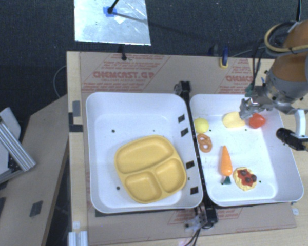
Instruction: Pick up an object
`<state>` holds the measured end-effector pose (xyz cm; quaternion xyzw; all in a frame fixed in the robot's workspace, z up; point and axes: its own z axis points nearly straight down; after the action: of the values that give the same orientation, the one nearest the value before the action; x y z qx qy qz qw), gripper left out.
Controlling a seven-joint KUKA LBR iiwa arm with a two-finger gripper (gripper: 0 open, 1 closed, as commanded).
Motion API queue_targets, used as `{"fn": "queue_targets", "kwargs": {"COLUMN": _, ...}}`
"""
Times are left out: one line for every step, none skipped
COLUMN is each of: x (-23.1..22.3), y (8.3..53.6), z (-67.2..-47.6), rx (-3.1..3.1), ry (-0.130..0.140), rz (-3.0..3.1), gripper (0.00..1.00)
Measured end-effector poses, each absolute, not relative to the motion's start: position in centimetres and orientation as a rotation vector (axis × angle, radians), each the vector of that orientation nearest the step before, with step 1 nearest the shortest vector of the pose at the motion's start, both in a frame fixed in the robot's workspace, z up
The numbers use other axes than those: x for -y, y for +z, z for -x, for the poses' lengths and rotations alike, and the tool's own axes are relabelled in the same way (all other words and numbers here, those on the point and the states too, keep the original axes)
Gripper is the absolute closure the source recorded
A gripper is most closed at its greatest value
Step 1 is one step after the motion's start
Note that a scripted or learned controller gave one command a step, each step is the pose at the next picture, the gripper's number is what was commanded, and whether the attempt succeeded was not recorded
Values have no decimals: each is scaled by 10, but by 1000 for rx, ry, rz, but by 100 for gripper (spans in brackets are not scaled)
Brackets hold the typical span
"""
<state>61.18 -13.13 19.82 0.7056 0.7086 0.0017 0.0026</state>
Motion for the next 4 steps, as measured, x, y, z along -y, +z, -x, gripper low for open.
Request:
{"fn": "queue_targets", "kwargs": {"x": 132, "y": 249, "z": -613, "rx": -2223, "ry": 6, "rz": -2211, "gripper": 100}}
{"fn": "queue_targets", "kwargs": {"x": 74, "y": 254, "z": -606, "rx": -2233, "ry": 5, "rz": -2210, "gripper": 100}}
{"fn": "queue_targets", "kwargs": {"x": 26, "y": 256, "z": -593, "rx": -2233, "ry": 3, "rz": -2211, "gripper": 100}}
{"fn": "queue_targets", "kwargs": {"x": -27, "y": 237, "z": -585, "rx": -2234, "ry": 2, "rz": -2211, "gripper": 100}}
